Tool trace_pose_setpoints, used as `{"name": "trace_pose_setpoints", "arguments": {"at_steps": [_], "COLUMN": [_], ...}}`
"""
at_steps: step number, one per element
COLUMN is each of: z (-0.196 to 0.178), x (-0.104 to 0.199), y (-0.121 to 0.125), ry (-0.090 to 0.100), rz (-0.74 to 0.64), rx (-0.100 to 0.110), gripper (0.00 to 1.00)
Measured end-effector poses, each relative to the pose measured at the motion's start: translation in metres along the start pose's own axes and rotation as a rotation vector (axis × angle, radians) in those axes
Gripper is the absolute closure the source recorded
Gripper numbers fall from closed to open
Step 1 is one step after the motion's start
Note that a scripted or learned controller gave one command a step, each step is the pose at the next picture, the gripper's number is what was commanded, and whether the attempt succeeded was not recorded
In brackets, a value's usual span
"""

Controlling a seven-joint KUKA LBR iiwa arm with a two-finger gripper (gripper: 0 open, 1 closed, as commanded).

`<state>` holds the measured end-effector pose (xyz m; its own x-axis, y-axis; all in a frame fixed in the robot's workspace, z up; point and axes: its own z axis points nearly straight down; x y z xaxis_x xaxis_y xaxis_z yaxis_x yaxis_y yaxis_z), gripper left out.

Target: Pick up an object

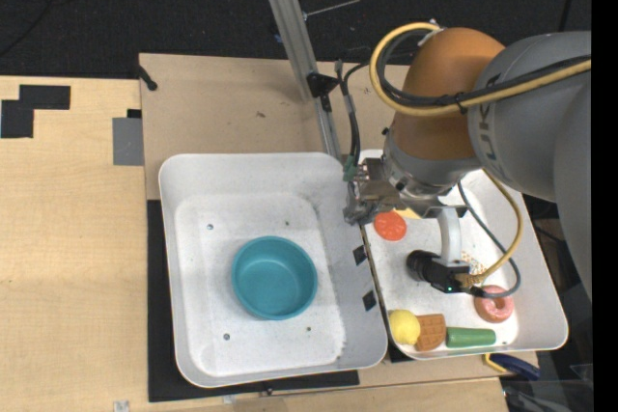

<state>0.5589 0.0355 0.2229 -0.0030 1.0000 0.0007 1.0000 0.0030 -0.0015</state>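
Nearest me, my grey arm's gripper [370,198] hangs over the right white bin [541,328], just beside a round orange-red piece [390,226]. Grip state: cannot tell. Nothing looks lifted yet.

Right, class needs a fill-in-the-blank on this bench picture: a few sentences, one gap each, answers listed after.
1. The teal bowl sits in the ______ bin.
2. The yellow lemon lies in the right bin, touching a ______ block.
3. The long green piece lies along that bin's ______ edge.
4. The arm wears an ______ band above its wrist.

Answers: left; brown; near; orange
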Motion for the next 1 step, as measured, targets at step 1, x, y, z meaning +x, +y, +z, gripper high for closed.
{"name": "trace_pose_setpoints", "arguments": {"at_steps": [1], "z": [-0.0039], "x": [0.0329], "y": [-0.0283], "ry": [0.000], "rz": [0.001], "rx": [-0.001], "gripper": [1.00]}}
